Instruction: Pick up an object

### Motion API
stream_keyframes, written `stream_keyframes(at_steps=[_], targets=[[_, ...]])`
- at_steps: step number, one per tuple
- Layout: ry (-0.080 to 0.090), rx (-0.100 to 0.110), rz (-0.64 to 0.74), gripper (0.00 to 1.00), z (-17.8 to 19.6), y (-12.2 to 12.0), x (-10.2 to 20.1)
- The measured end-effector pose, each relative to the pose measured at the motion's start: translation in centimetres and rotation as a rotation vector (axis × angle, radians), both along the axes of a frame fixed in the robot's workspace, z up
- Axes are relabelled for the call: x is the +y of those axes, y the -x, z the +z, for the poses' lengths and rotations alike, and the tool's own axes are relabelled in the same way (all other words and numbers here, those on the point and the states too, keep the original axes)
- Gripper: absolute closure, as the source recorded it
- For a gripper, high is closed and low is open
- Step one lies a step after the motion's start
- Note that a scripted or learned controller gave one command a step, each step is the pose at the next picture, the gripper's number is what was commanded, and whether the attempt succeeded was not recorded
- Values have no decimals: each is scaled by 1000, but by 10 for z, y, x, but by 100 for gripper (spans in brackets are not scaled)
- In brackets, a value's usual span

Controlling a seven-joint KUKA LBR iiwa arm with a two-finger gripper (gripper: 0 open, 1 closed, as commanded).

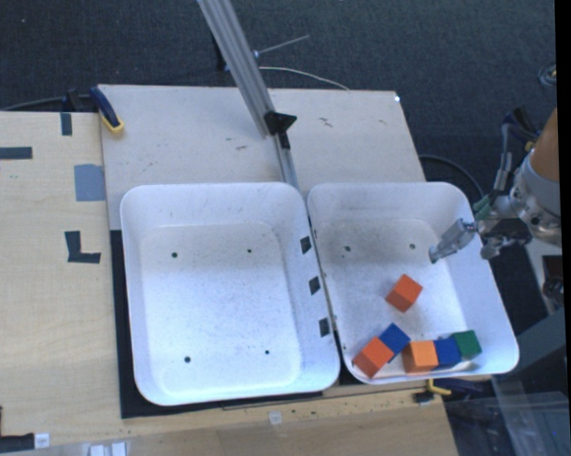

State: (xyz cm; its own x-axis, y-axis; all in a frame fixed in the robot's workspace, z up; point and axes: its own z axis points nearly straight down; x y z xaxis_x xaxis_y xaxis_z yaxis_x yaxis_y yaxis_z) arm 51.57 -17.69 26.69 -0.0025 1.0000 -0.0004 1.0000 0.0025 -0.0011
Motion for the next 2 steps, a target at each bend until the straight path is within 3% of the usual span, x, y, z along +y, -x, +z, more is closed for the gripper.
stream_keyframes(at_steps=[1, 2], targets=[[0, 2, -1, 0, -178, -11, 23], [-2, 3, 0, 100, -166, -11, 24]])
